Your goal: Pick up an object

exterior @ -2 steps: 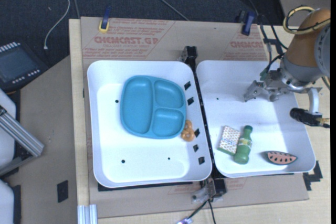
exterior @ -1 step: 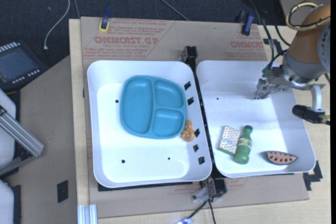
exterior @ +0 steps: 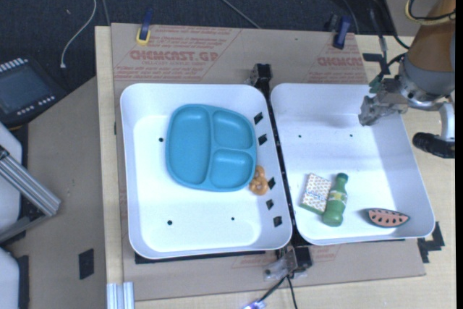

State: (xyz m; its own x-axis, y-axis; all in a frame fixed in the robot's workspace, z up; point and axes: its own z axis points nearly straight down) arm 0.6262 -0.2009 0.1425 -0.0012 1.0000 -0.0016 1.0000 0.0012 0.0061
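Counting from camera view: two white bins side by side, left bin [exterior: 145, 155] and right bin [exterior: 405, 177]. Left bin: one blue divided plate [exterior: 211, 147] at centre, one small orange-brown item [exterior: 259, 181] touching plate's 4 o'clock edge. Right bin: one patterned packet [exterior: 316, 192], one green bottle [exterior: 335, 200] just beside it, one watermelon slice [exterior: 386, 218], all toward 6 o'clock. Gripper [exterior: 375, 109] over right bin's 1 o'clock corner, well apart from objects; grip state cannot tell, nothing seen held.
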